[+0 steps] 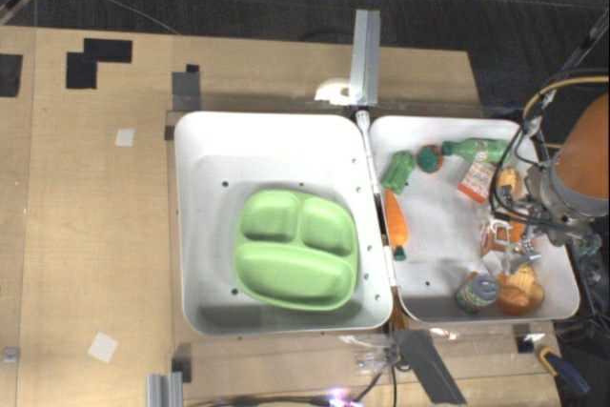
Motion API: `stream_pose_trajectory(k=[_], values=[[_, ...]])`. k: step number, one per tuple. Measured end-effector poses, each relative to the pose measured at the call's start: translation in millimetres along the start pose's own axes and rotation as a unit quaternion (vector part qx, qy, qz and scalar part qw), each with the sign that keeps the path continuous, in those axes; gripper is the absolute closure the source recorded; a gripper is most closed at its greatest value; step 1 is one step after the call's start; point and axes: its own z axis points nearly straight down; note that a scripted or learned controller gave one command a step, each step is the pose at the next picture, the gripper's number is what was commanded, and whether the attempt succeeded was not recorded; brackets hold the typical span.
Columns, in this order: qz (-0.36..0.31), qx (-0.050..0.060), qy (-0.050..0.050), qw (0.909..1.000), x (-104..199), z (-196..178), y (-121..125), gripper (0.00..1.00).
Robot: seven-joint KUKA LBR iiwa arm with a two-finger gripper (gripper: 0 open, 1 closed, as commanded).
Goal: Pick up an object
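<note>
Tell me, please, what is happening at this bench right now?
The grey and orange arm reaches in over the right bin, its claw low among small items near the far right side. A toy carrot lies by the divider, and a green divided plate sits alone in the left bin. Nothing looks lifted yet.

Even, bright overhead light; soft shadow under the green tray [297, 248] at lower centre, mild glare on the white bins [205, 205], focus slightly soft throughout

Glossy green plastic tray [295, 248] in smooth white bin [205, 205]; matt wooden bench [86, 234].
</note>
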Motion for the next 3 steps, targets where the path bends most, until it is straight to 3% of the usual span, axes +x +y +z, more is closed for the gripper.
stream_pose_trajectory(k=[1,2,3], values=[[0.062,-0.002,-0.009,0.9980,10,-1,-2,0.00],[0.096,0.002,-0.009,0.9953,12,-2,7,0.00],[0.075,-0.014,0.013,0.9970,19,20,51,0.00]])
